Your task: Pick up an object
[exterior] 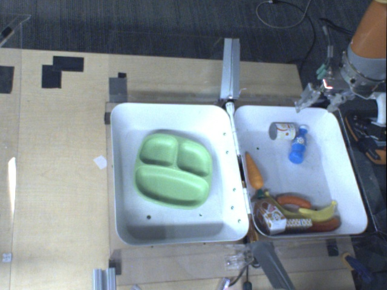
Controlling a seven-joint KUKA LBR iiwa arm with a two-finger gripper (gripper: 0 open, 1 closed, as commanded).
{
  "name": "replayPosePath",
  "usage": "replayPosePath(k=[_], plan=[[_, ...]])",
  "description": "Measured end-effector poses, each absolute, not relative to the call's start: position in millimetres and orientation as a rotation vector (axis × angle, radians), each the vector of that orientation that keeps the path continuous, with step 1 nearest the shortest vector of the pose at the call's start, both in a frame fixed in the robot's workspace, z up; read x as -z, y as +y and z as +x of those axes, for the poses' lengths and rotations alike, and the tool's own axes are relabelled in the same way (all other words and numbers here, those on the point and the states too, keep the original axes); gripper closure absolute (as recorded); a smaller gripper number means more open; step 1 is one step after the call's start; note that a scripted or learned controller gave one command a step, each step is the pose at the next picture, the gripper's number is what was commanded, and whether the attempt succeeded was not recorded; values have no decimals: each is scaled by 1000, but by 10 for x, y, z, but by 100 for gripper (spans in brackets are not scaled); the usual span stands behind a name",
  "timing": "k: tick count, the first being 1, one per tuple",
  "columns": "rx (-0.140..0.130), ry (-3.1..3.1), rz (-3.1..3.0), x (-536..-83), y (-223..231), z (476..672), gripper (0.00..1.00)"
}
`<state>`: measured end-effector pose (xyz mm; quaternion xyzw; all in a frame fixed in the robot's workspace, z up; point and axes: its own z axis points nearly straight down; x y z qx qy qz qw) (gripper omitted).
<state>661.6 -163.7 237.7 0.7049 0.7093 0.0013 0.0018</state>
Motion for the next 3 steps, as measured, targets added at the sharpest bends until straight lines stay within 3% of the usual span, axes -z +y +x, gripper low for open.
replayPosePath(k=[1, 2, 3], plan=[[-8, 2197, 2235, -1099, -1629, 6660, 0], [-14, 2200, 2223, -1230, -1615, 6686, 100], [-6, 2207, 2227, -2314, -1667, 5892, 100]])
